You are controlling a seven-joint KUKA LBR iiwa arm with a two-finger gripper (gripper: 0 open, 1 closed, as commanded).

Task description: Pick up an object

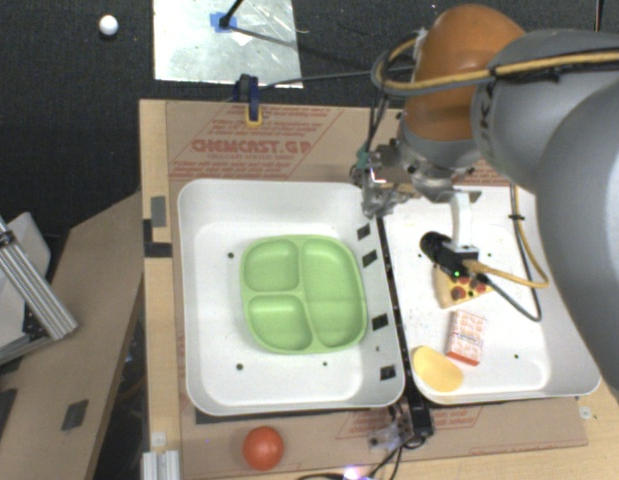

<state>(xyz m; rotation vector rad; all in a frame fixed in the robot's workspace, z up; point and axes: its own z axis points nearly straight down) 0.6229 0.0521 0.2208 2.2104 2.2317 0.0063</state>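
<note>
Camera view: two shallow white bins, side by side.
Gripper (375, 194): over the dividing wall's 12 o'clock end; whether the claw is apart or together, I cannot tell.
Left bin (204, 298): green divided plate (302, 293) at centre.
Right bin (549, 368): pizza-slice toy (461, 288) near centre; red-and-white box (467, 335) at its 6 o'clock; yellow piece (438, 368) at 7 o'clock; none touches the gripper.
Bench: red ball (263, 447) outside, at the left bin's 6 o'clock.
</note>
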